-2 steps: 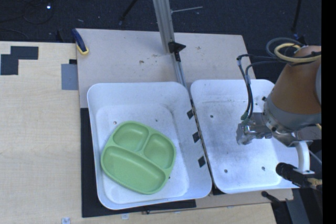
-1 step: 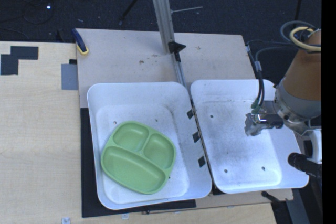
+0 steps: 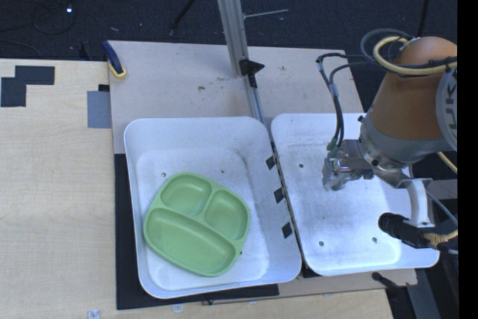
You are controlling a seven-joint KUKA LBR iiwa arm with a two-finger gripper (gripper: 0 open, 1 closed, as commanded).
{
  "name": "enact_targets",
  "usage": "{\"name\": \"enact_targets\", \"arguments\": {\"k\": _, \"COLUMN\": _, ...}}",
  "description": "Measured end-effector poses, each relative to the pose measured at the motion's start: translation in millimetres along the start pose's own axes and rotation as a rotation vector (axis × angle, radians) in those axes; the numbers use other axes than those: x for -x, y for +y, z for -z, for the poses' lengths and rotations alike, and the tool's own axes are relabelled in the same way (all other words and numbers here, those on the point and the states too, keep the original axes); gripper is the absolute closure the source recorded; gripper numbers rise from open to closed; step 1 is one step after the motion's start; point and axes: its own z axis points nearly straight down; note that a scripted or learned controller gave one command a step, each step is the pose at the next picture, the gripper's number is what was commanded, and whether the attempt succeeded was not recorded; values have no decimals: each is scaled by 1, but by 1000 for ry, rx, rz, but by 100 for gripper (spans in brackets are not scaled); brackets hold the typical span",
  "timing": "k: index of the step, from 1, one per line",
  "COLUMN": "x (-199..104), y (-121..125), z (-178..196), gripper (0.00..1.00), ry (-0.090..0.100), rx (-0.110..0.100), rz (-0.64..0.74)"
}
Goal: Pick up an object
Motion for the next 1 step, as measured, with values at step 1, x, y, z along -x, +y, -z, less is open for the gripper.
{"name": "enact_targets", "arguments": {"k": 1, "x": -58, "y": 25, "z": -8, "gripper": 100, "ry": 0, "rx": 1, "rz": 2}}
